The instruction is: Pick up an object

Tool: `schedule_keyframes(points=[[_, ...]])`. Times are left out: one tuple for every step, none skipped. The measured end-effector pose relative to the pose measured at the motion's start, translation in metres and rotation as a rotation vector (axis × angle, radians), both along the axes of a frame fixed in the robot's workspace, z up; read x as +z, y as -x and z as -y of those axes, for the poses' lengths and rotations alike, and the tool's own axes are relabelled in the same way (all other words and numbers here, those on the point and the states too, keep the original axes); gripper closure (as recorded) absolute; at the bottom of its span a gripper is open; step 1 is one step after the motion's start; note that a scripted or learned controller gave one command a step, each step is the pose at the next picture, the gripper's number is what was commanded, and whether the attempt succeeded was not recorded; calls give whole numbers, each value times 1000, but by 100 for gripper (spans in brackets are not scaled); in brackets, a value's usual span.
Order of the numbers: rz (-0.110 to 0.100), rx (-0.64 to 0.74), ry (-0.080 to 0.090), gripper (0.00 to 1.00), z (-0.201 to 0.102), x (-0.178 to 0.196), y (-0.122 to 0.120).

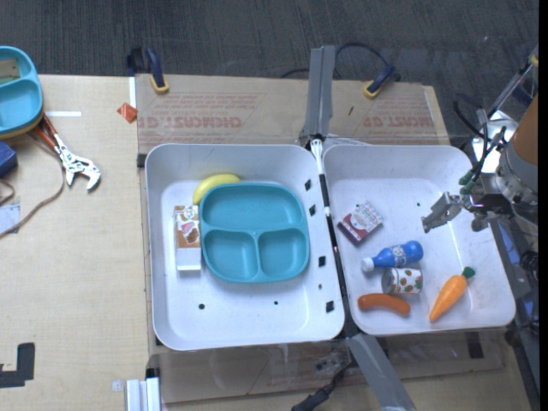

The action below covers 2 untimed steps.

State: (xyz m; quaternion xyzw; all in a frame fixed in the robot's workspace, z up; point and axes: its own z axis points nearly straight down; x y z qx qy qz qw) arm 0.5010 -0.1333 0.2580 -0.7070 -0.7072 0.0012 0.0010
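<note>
Yellow curved banana [217, 183] mostly hidden behind teal three-compartment plastic plate [255, 232]. Second teal tray [17, 90] cut by left edge. Carton [187, 236] label illegible.

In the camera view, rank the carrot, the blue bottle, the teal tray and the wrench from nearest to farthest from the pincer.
From the pincer, right bin:
1. Carrot, right bin, below it, and blue bottle, lower left of it: too close to call.
2. Teal tray, left bin.
3. Wrench, far left on the bench.
</note>
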Motion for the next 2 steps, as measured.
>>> schedule_keyframes(points=[[2, 325, -2, 0, 13, -163, 0], [0, 193, -2, 0, -34, -167, 17]])
